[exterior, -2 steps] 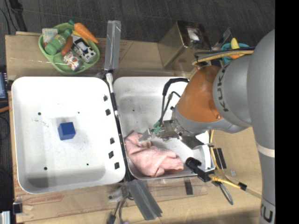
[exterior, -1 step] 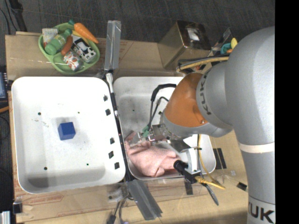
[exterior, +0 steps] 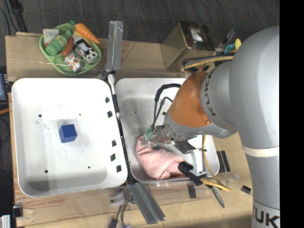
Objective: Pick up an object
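Gripper [exterior: 153, 137] down on pink cloth [exterior: 156, 161], right bin [exterior: 137, 99]

Two bins are set side by side; a cube [exterior: 68, 132] lies in the left bin [exterior: 28, 175], left of frame centre; a cloth [exterior: 154, 161] lies in the right bin [exterior: 130, 99], lower centre; a bowl [exterior: 70, 47] of small items is placed at the upper left, behind the left bin; the arm [exterior: 228, 94] is extended over the right bin from the right.

Grey arm [exterior: 251, 94], orange wrist band [exterior: 187, 106]
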### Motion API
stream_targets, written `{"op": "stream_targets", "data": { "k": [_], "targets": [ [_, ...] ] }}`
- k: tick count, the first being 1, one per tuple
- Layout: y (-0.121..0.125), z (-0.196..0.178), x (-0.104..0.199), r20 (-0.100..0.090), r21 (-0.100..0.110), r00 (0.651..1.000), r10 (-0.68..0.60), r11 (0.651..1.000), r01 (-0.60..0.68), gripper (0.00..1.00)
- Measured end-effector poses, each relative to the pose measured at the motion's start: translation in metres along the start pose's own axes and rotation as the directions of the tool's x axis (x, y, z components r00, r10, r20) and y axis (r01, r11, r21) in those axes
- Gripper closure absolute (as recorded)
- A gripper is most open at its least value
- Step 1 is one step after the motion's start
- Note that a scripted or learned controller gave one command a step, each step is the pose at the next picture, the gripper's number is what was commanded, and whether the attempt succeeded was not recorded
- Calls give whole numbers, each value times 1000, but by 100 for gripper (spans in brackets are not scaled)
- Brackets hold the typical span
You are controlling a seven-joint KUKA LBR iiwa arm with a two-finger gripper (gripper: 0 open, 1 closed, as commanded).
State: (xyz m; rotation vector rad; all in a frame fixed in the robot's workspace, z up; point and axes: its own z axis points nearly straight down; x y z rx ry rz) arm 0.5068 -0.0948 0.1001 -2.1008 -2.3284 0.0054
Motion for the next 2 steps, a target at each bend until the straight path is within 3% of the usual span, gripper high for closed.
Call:
{"op": "stream_targets", "data": {
  "k": [1, 2],
  "targets": [
    [73, -114, 34, 1, -5, 1000, -15, 1000, 15, 100],
    [75, -91, -2, 0, -1, 999, -39, 999, 39, 100]
  ]
}}
